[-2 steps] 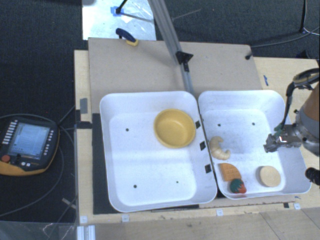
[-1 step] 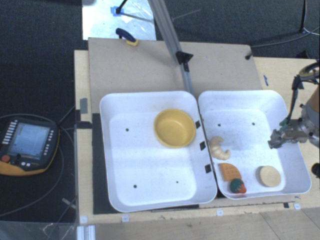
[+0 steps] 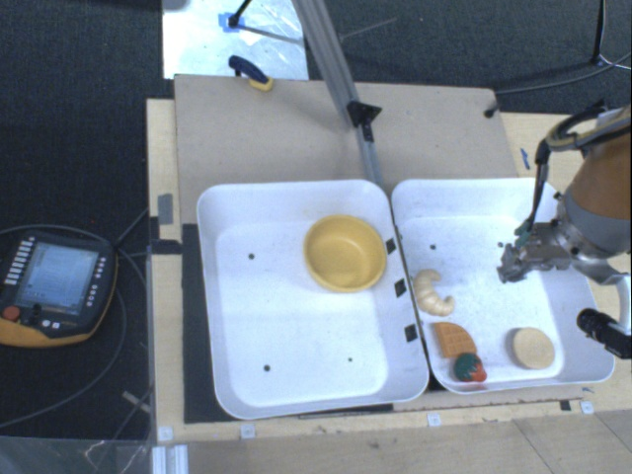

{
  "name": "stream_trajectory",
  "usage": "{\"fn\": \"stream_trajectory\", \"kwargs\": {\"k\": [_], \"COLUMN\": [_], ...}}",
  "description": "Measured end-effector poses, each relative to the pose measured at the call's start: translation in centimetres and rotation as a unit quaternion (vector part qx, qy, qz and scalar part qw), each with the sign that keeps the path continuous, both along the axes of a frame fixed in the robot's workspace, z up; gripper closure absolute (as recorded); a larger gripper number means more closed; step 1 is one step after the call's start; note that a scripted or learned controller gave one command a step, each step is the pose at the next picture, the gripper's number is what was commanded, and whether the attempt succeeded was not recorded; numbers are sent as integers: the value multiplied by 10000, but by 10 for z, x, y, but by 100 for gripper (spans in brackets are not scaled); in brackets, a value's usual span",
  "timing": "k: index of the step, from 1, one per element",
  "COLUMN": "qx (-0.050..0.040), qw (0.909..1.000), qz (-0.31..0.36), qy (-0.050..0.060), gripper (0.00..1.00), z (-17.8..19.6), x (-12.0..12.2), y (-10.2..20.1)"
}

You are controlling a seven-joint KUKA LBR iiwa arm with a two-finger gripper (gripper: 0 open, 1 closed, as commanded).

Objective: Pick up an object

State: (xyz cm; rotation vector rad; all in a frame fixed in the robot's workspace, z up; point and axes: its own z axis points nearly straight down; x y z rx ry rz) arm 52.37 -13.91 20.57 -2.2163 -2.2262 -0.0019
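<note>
The right bin (image 3: 464, 197) holds a cream curved piece (image 3: 432, 292) near its left wall, an orange cracker-like square (image 3: 454, 339), a small green and red item (image 3: 468, 367) at the front edge and a tan round disc (image 3: 531, 348) at the front right. My gripper (image 3: 515, 263) hangs above the right half of this bin, behind the disc and well right of the cream piece. Nothing shows between its fingers. The left bin (image 3: 257, 294) holds a yellow bowl (image 3: 344, 253) at its back right.
A metal pole (image 3: 336, 67) slants down from the back to the gap between the bins. A teach pendant (image 3: 54, 284) lies on the floor at the left. A brown board (image 3: 326, 131) lies behind the bins.
</note>
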Motion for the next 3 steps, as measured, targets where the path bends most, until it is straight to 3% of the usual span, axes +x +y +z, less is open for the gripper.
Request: {"fn": "stream_trajectory", "kwargs": {"k": [1, 3], "qx": [-1, 0], "qw": [10000, 10000], "qz": [5, 0], "qy": [-3, -3], "gripper": [100, 100], "z": [0, 4], "x": [32, 69], "y": [53, 141]}}
